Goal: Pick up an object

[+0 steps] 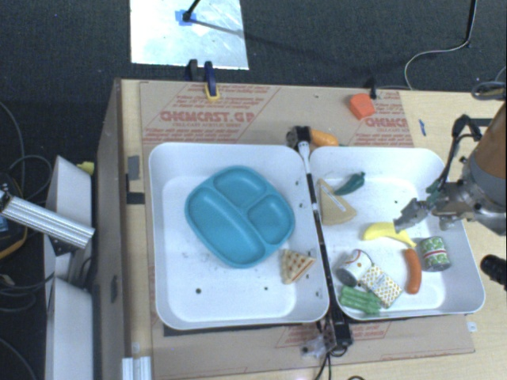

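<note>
Nearest the camera, along the front of the right bin [467,291], small objects lie loosely scattered, which suits blind grasp attempts: a green pod-like toy [360,300], a checkered packet [381,285], an orange sausage-shaped toy [412,270] and a small printed can [433,252] whose label is too small to read. In the left bin [170,212] a waffle-textured wedge [296,265] rests just beside a blue divided plate [240,214]. Further back in the right bin, a yellow banana [386,231] lies just under the gripper [412,211], which hovers low over it; whether the gripper is open or closed cannot be told, and nothing is seen held. The banana looks like the likely target. Beyond it sit a tan wedge [336,203] and a dark green pepper [350,183]. At the far edge, the brown board [238,113] under the bins reads "CHEMCAST GP" in red.
</note>
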Motion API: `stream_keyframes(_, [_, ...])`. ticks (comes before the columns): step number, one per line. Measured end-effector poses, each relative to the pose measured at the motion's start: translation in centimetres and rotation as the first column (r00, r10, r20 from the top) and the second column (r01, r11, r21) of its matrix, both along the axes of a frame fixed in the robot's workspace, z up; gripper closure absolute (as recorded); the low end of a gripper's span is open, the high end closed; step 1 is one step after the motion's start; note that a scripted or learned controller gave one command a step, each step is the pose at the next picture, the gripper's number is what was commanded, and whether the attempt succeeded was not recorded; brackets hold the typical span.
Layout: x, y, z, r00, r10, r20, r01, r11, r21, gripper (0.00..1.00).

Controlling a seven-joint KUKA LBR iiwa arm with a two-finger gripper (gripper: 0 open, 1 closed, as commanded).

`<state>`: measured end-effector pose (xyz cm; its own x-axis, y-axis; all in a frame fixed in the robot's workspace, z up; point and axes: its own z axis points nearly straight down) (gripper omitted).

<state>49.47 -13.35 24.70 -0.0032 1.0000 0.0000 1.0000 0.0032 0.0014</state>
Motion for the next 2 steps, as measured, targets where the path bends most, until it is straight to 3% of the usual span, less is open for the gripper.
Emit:
stream_keyframes(1, [5.8,-1.4,-13.0,1.000,-0.001,-0.003,0.001,1.000,0.001,0.00])
stream_keyframes(2, [14.1,2.0,-16.2,1.000,0.000,0.001,0.000,1.000,0.000,0.00])
